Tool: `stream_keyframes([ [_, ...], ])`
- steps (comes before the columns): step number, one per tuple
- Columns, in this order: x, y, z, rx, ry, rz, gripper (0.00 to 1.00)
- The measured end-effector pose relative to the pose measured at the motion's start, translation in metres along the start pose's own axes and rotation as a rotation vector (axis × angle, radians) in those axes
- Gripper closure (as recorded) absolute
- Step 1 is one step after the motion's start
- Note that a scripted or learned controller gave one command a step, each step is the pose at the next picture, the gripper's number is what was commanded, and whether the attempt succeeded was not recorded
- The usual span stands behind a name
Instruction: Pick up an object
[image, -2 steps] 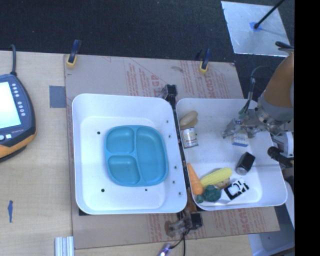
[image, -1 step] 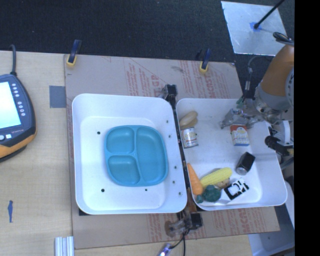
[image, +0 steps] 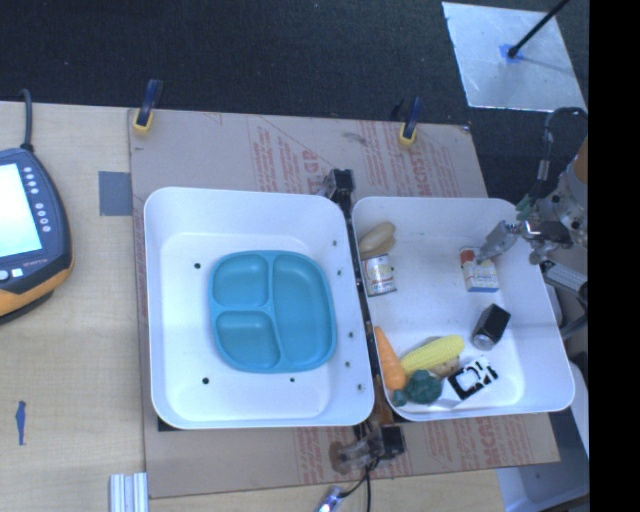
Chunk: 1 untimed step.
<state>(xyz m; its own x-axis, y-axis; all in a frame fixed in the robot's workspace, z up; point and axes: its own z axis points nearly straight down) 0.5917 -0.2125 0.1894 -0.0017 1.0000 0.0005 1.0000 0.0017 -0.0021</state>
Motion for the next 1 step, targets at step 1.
stream_keyframes([
  [1, 0.0014, 0.0179, 0.0985, 0.004, -0.001, -0.006, 0.00],
])
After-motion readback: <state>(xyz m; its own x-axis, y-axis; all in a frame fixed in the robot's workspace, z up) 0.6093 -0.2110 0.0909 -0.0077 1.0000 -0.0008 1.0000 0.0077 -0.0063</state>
